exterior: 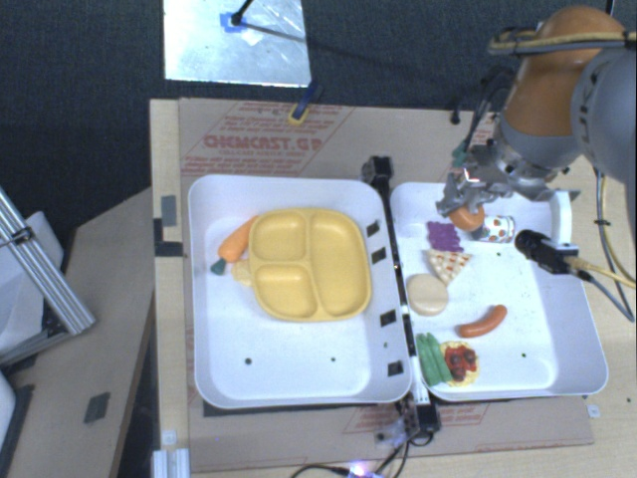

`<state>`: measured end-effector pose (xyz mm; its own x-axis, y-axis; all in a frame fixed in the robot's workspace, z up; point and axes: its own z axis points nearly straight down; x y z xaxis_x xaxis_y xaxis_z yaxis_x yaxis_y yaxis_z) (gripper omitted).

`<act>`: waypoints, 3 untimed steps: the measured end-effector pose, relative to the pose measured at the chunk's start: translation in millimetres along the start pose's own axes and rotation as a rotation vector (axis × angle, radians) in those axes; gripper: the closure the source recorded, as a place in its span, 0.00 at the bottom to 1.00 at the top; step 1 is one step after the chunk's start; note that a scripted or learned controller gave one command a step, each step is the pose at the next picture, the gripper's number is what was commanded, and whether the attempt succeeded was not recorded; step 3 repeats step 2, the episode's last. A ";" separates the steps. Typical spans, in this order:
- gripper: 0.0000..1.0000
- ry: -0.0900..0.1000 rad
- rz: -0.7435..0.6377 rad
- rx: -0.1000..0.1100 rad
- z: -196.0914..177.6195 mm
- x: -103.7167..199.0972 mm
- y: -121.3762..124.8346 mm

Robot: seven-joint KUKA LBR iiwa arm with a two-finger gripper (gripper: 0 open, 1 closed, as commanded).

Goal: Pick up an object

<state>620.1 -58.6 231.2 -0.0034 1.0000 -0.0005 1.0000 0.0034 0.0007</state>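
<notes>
My gripper (461, 198) hangs over the far left part of the right bin (577, 342). A small orange round object (469, 217) sits right under its tip, touching or nearly touching it; the view does not settle whether it is gripped. Close by lie a purple grape bunch (443, 235), a pizza slice (449, 264) and a small white and red can (498, 229) on its side. Further forward are a beige round cookie (428, 294), a sausage (482, 321), green beans (430, 357) and a red and yellow food piece (461, 360).
The left bin (214, 366) holds a yellow divided plate (304, 264) with a carrot (237, 239) at its left edge. A black cylinder (542, 248) on the arm reaches over the right bin's right side. Black clips (386, 229) line the divider between the bins.
</notes>
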 end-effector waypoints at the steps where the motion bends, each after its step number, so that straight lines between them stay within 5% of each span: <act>1: 1.00 0.000 0.000 0.000 16.6 -0.4 4.8; 3: 1.00 0.000 -0.001 -0.001 12.0 4.2 1.6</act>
